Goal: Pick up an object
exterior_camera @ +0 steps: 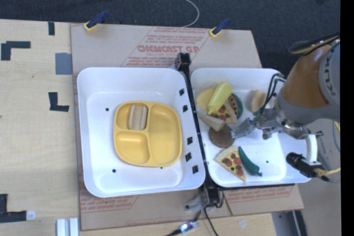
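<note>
The right bin [276,171] holds a pile of toy food: a yellow bottle-shaped piece [219,95], a pizza slice [224,112] on a green-rimmed round piece, a brown disc [222,138], a second pizza slice [232,162], a dark green pepper [249,162] and a tan bread-like piece [256,99]. My gripper [243,129] reaches in from the right and sits low in the bin, just right of the brown disc and below the pile. Nothing shows between its fingers.
In the left bin [94,174] lies a yellow divided plate [157,138] with a tan cylinder [137,116] in its upper-left compartment. A black divider [191,119] separates the bins. The grey arm with its orange band [307,83] hangs over the right bin's right side.
</note>
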Motion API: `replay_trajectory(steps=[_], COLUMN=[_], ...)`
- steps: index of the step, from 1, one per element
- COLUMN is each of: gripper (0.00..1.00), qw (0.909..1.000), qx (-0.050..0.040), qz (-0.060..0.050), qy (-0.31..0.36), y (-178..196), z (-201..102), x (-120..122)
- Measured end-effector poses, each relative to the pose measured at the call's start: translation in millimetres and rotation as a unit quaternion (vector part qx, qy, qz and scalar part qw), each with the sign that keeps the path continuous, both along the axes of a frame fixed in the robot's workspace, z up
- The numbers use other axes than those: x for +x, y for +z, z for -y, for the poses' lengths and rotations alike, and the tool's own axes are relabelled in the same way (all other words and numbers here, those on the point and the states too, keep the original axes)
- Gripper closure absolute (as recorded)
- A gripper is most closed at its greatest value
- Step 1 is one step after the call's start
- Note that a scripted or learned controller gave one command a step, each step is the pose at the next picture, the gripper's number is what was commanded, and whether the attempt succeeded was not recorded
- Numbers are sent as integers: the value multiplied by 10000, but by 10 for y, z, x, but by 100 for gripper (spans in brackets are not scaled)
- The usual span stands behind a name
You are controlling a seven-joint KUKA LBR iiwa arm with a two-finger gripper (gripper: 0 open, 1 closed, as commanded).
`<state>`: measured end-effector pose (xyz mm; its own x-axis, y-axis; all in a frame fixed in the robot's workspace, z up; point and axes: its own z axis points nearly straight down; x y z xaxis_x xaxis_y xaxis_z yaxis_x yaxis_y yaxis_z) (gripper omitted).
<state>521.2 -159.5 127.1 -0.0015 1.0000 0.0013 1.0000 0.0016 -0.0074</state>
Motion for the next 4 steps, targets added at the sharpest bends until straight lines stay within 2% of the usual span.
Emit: replay_trajectory(steps=[1,2,3,4], gripper=[0,100,100,100], qw=[10000,10000,10000,10000], qx=[-6,7,-12,-11], qz=[32,61,54,50], qy=[-7,5,1,-2], y=[-433,-288,343,899], z=[-4,-17,-32,-27], x=[4,29,35,-57])
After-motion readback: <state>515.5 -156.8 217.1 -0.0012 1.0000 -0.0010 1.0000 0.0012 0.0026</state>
